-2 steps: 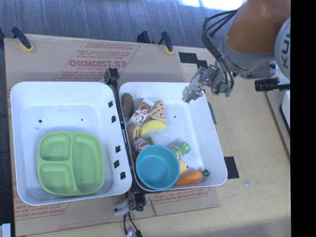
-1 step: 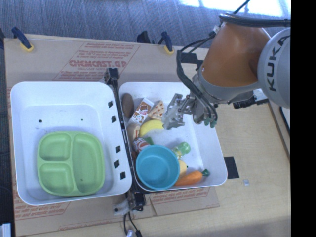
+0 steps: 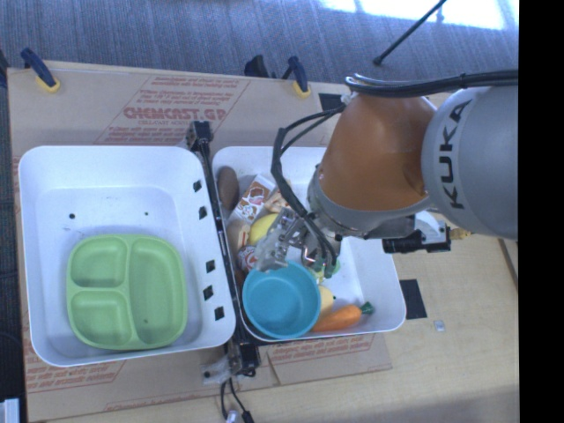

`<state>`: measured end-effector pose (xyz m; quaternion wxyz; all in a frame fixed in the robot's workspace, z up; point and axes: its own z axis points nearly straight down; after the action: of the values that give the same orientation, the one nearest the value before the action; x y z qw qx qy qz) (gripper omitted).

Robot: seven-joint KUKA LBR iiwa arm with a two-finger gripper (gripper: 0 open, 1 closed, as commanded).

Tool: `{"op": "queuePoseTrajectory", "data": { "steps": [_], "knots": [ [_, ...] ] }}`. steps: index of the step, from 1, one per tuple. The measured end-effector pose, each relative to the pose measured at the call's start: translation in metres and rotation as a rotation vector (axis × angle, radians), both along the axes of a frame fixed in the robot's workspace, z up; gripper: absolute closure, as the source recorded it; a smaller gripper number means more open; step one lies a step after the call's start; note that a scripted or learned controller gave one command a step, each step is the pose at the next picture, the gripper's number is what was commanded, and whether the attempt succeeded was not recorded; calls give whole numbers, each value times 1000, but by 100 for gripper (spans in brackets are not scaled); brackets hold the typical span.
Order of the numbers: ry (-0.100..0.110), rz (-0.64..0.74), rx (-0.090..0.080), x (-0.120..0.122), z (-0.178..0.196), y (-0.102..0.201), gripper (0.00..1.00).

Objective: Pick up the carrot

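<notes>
Nearest the lens, the arm's orange band [image 3: 374, 152] and grey wrist housing [image 3: 471, 161] bulk over the upper right of the right bin [image 3: 388, 298], reaching in from the right side of the view. Gripper [image 3: 295, 241] hangs below the band, over the middle of the right bin, amid clutter; its metal parts sit just above the rim of the blue bowl [image 3: 280, 302], and whether it is wide, narrow or closed on anything cannot be told from this angle. Carrot [image 3: 342, 317] lies in the right bin along the near wall, orange body roughly level with the bin edge, green tip pointing right, its left end touching or tucked behind the blue bowl. Carrot is apart from the gripper, nearer the camera-side wall. Yellow item [image 3: 263, 228] sits left of the gripper, with a printed packet [image 3: 256, 199] and a brown oblong object [image 3: 228, 186] beyond it toward the bin's far left corner; a second yellow piece [image 3: 327, 298] shows between bowl and carrot. Left bin [image 3: 53, 183] holds a green divided plate [image 3: 128, 292], three compartments, lying flat toward the near side. Both bins rest on cardboard sheet [image 3: 167, 108] held by blue clamps [image 3: 40, 69] at the far edge.
</notes>
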<state>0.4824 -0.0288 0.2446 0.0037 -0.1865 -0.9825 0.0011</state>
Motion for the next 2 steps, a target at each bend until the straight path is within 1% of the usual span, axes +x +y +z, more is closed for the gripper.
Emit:
{"op": "queuePoseTrajectory", "data": {
  "steps": [1, 2],
  "knots": [
    [-1, -1, -2, 0, 0, -1, 0],
    [-14, 351, -6, -4, 99, -65, 0]
  ]
}}
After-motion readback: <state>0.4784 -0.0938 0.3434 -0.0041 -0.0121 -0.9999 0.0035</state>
